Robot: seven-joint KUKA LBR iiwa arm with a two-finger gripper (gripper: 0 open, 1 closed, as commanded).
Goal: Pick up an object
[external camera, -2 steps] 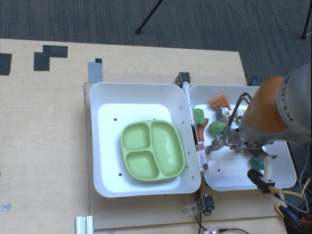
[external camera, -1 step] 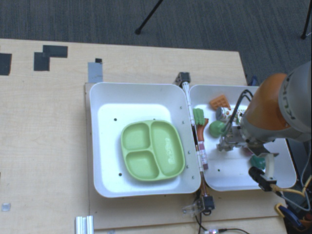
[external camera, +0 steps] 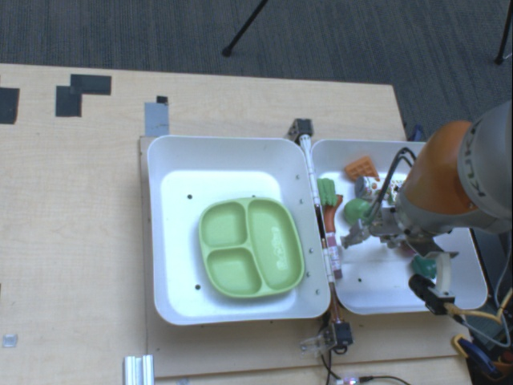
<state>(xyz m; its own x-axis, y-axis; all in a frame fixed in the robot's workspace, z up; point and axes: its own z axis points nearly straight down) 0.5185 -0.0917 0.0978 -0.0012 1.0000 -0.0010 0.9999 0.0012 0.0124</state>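
Two white bins sit side by side on my bench. Nearest, the left bin carries a green divided plate toward its front edge. My gripper hangs low over the right bin — I cannot tell its state. Farther back, by the dividing edge, lie a green block and, toward the far edge, an orange piece.

Overall light: bright, even, from overhead.
Left bin: floor near blown-out white; soft shade along inner walls.
Green tray: faint sheen on compartments, thin shadow at lower rim.
Arm: orange band soft, slightly out of focus; casts diffuse shadow into right bin.
Table: flat tone, no glare.
Sharpness: moderate; small items grainy.
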